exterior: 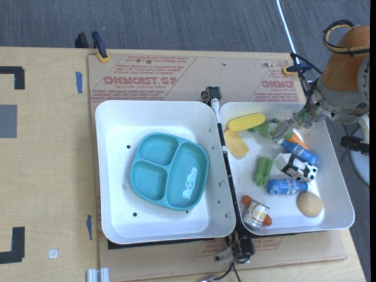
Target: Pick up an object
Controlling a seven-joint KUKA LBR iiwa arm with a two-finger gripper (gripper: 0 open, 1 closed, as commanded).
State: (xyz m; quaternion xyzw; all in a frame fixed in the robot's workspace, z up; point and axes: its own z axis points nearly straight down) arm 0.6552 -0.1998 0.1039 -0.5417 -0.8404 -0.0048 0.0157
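Observation:
The right bin [335, 216] holds several small objects. Among them are a yellow corn cob [247, 122], a pale yellow piece [237, 145], a green pepper-like piece [262, 171] and a blue bottle [300, 152]. A black-and-white toy [301, 171], a second blue piece [286, 186], a tan round bun [309, 204] and a small can [257, 214] are there too. My gripper [287, 127] reaches down into the back of this bin, just right of the corn and over a small green and orange piece [295, 137]. I see nothing lifted.
The left bin [111, 157] holds a teal divided plate [170, 171]. A black clamp [211, 94] sits at the back where the two bins meet. The arm's orange band [345, 57] is at the far right, above the right bin's back corner.

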